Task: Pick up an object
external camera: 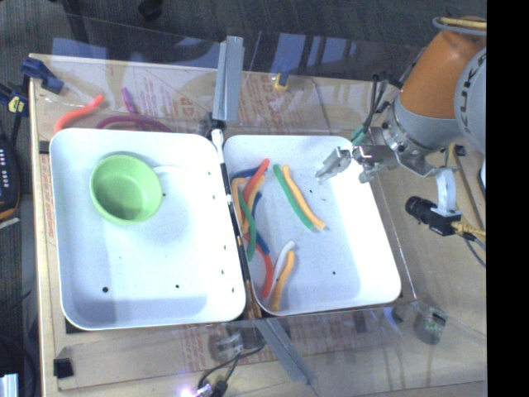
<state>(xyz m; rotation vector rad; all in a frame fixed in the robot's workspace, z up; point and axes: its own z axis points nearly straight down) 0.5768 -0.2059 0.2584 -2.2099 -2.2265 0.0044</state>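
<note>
Fingers (334,165) blurred above strips (299,197), spread unclear

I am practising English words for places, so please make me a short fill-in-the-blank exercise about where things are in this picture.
1. The green bowl lies in the ____ bin of this view.
2. The coloured strips lie in the ____ bin of this view.
3. The claw hangs above the right bin, near its ____ edge in this view.
4. The band above the arm's wrist is ____.

Missing words: left; right; upper; orange
</note>
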